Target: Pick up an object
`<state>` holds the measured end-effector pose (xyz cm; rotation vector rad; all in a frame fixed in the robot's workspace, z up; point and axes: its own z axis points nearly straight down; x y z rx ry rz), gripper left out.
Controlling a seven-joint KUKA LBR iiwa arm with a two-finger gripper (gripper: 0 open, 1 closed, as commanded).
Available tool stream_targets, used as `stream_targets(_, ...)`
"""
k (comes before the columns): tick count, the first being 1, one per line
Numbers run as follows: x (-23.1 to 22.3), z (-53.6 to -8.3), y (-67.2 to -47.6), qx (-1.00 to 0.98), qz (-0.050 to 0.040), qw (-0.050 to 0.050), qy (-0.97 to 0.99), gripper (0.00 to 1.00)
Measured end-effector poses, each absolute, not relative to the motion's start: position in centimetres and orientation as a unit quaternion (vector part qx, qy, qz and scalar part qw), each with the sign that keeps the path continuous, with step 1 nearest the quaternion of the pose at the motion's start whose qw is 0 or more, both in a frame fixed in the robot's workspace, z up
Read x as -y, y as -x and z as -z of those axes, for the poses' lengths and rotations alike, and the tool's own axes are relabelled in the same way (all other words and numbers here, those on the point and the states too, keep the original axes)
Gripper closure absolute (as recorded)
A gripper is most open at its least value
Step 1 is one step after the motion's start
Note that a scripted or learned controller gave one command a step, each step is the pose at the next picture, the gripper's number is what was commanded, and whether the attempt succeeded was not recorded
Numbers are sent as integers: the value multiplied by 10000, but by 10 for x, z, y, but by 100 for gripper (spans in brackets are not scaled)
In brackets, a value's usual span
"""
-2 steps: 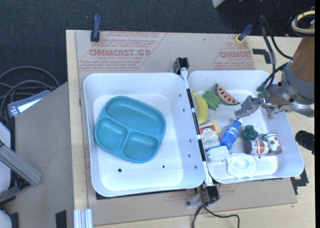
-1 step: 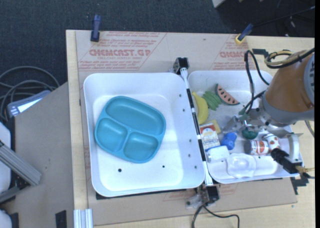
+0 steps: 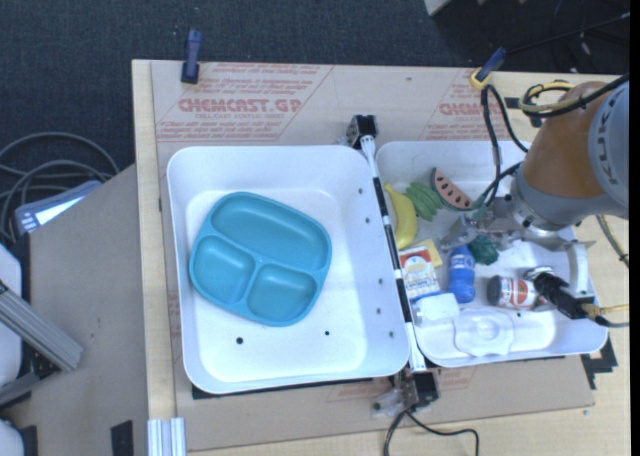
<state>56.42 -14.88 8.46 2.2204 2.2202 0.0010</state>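
Note:
The right bin holds several small objects. A yellow banana and a green item lie at its left, with a watermelon slice behind them. A blue bottle, a small red and white box, a red-labelled can and a clear plastic cup lie nearer the front. My gripper reaches down into the middle of this bin, just above a teal object and right of the blue bottle.
The left bin holds a blue divided plate. A black clip sits where the two bins meet at the back. The grey arm and its cables cover the right bin's far right corner.

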Motion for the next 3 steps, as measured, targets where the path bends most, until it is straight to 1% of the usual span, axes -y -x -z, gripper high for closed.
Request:
stream_targets(1, 149, -96, -566, -7069, -16, 33, -7073, 100)
stream_targets(2, 127, -188, -554, -7074, -6, 11, -7068, 100)
stream_targets(3, 55, -185, -579, -7076, -6, 5, -7067, 100)
